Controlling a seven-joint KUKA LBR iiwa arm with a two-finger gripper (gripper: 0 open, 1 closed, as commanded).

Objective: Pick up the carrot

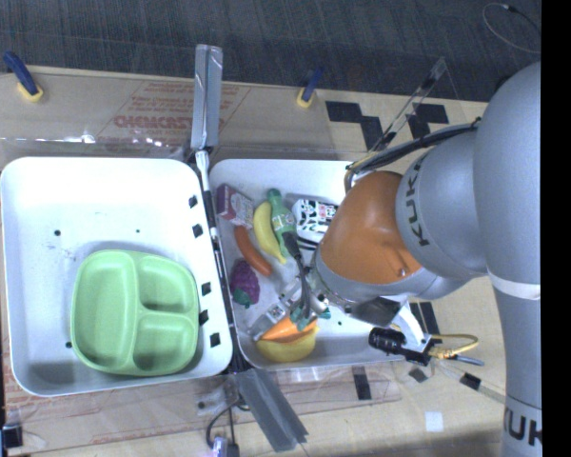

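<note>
Two bins sit on the surface; the carrot [251, 249] lies in the right bin [333, 352], beside the banana [266, 229]. Whether the claw [300, 310] holds anything I cannot tell; it hangs low nearby, so the approach seems underway, and shifting over the carrot comes next.

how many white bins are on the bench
2. The left bin holds a green divided plate. The right bin holds the toy food, including the carrot, with the gripper low at its near side.

Banana [265, 230] and arm [400, 227] crowd the carrot [252, 251].
</note>
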